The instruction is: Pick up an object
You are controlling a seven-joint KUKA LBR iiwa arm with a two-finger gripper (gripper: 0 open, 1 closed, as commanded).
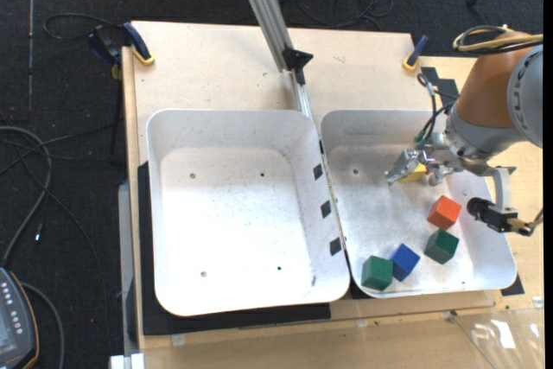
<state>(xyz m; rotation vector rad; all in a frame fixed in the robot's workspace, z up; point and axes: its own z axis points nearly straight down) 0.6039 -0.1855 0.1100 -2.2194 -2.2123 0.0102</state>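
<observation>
A robotics lab: plywood bench (pixel 216 69) clamped at corners, loose cables (pixel 52 143) across dark carpet

four blocks (pixel 404 258) in right bin (pixel 363 143) near its front, gripper (pixel 415 168) perhaps just behind them

Grey arm (pixel 527 104) (orange band above wrist); metallic jaws.

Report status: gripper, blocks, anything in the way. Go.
Gripper low in right bin, something yellow at its tip. Orange block, two green blocks and blue block loose on bin floor. No obstruction seen.
</observation>
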